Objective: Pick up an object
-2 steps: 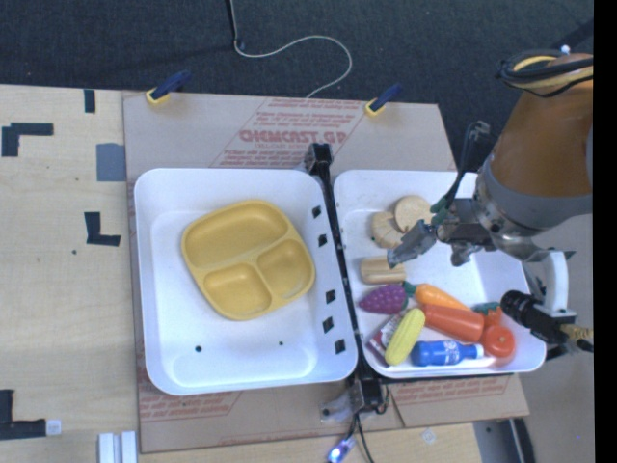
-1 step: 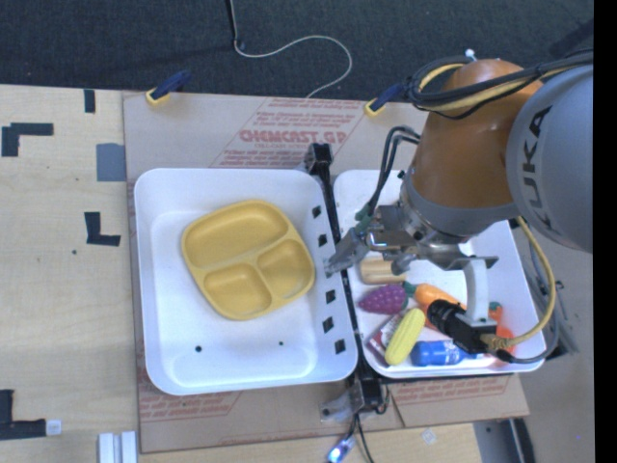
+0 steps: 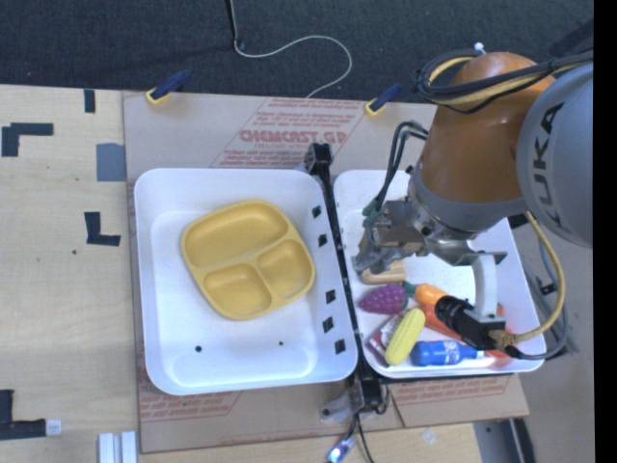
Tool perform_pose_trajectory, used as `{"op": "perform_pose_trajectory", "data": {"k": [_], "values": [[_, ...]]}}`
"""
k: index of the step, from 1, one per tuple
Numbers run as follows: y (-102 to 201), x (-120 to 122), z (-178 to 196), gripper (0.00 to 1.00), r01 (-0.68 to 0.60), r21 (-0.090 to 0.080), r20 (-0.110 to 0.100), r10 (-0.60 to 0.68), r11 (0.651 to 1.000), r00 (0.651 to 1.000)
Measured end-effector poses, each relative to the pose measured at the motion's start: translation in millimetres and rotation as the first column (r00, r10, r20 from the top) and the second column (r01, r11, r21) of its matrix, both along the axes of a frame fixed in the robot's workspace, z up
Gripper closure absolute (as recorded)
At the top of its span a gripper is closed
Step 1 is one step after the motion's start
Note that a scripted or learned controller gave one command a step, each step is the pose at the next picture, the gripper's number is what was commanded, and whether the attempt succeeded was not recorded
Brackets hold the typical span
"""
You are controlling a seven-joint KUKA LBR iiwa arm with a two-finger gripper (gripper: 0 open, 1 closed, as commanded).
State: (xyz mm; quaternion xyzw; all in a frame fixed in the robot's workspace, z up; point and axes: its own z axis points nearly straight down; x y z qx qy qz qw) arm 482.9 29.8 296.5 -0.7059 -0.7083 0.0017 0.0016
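**Arm low over the right bin, toys crowded at its front**

The arm (image 3: 501,152) reaches in from the right, and its orange band sits above the right bin (image 3: 521,355). The gripper (image 3: 384,258) hangs low over the left part of that bin, close to the divider between the 2 bins. Its metal parts are seen from above and bunch together, so I cannot tell how far it is open, and nothing can be seen held in it.

The toys lie in the front half of the right bin, just in front of the gripper. A purple bunch of grapes (image 3: 383,299) sits nearest to it, right below the gripper's tip; whether the 2 touch cannot be told. Next to the grapes, toward the front edge, lies a yellow ear of corn (image 3: 405,334), tilted. A blue bottle-like item (image 3: 442,354) lies flat along the front wall, beside the corn. An orange carrot-like piece (image 3: 429,293) lies to the right of the grapes, partly under a black part of the arm's cabling (image 3: 470,324).

The left bin (image 3: 164,355) holds 1 yellow plate (image 3: 248,257) with 3 compartments, lying flat near the bin's middle and turned at an angle. Both bins rest on a sheet of cardboard (image 3: 289,133) on the wooden bench (image 3: 58,307).
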Motion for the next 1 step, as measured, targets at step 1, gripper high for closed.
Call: {"op": "perform_pose_trajectory", "data": {"k": [1], "values": [[4.1,2.0,135.2,1.00,0.000,0.002,0.020,0.000,1.000,1.000]]}}
